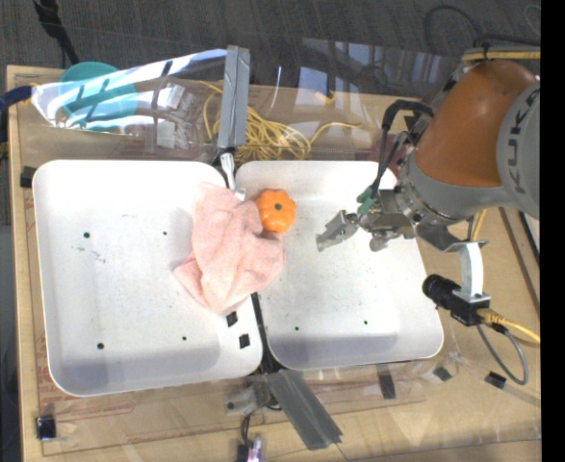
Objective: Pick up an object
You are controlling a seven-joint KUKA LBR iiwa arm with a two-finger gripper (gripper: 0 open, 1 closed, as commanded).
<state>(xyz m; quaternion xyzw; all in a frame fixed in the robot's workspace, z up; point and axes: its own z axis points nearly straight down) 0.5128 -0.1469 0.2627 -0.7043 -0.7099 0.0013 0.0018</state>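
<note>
**Pumpkin and cloth sit at the seam between the bins, arm off to the right**

Pumpkin (276, 211), small and orange, rests at the left edge of the right bin (398, 330), touching the pink cloth (229, 248) that is draped over the divide between the two bins, most of it lying in the left bin (99, 296). Either one would satisfy the task.

The gripper (357, 229) hangs over the middle of the right bin, well apart from both things, with nothing between its fingers. The jaws look spread apart, one finger pointing left toward the pumpkin and the other angled down beside it.

Judging by its look, the pumpkin is a light toy, firm and rounded, with a smooth skin that could squirt out of a pinch. The safest hold is probably across its widest part, fingers set on opposite sides, taking care not to snag the cloth pressed against its left side.

The cloth is soft and limp. It would bunch under a pinch, so the raised fold near its centre seems the best place to take hold, though it may drag the pumpkin along
</note>
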